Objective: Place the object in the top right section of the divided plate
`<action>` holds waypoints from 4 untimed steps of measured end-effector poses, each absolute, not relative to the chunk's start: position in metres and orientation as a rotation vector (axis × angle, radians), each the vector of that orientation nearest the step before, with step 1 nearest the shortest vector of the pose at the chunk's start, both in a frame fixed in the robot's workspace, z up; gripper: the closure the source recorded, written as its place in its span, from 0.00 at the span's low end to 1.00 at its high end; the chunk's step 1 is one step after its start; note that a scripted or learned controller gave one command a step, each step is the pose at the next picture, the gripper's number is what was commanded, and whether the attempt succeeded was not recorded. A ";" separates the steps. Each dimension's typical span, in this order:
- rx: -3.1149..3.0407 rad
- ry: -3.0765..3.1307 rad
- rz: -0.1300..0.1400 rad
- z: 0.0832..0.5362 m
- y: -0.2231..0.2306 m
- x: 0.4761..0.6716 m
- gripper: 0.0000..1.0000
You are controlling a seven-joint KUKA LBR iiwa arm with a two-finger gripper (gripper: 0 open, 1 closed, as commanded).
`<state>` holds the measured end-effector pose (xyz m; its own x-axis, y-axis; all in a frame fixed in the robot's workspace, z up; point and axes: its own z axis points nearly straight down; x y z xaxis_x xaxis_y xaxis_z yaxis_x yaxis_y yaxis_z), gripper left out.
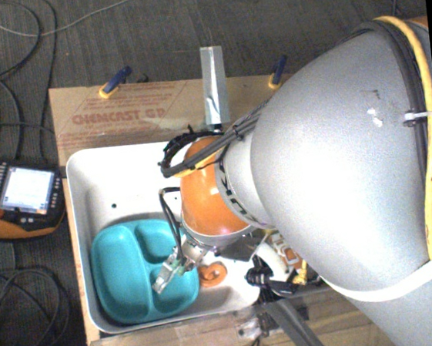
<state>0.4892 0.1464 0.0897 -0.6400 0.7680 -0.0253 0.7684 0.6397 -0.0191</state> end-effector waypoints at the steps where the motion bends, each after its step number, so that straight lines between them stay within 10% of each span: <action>1: 1.344 2.814 -0.059 0.101 0.136 0.492 1.00; 4: 1.262 2.876 -0.033 0.144 0.153 0.485 1.00</action>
<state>0.4852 0.1535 0.1442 -0.6773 0.7356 -0.0092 0.7356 0.6771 -0.0191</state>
